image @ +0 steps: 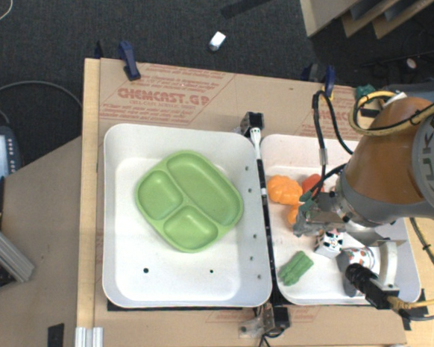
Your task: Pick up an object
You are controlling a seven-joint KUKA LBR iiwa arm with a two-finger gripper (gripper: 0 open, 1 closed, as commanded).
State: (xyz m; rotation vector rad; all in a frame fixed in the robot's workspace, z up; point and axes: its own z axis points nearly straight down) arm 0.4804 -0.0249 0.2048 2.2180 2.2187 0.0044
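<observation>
A pale board (170, 98) printed with red lettering carries both bins, with a blue clamp (129, 59) gripping its far edge on the left. The left bin (116, 221) holds a single light green plate (189, 201), divided into three compartments and lying flat near the bin's middle, well clear of the walls. Past the dividing rims, the right bin (320, 291) holds the smaller things that could be picked. An orange lump (282, 189) sits close to that bin's left wall, towards the far side. A short green block (296, 267) lies tilted near the front left corner, apart from the orange lump. A small red piece (311, 182) shows just right of the orange lump, partly hidden by the robot. The gripper (308, 220) hangs low over the right bin between the orange lump and the green block, just beside the lump. Whether it is released or clenched cannot be told from this slant, and nothing can be seen grasped in it. The grey arm (397, 168) with its orange band reaches in over the bin's right half and hides much of the floor there.
</observation>
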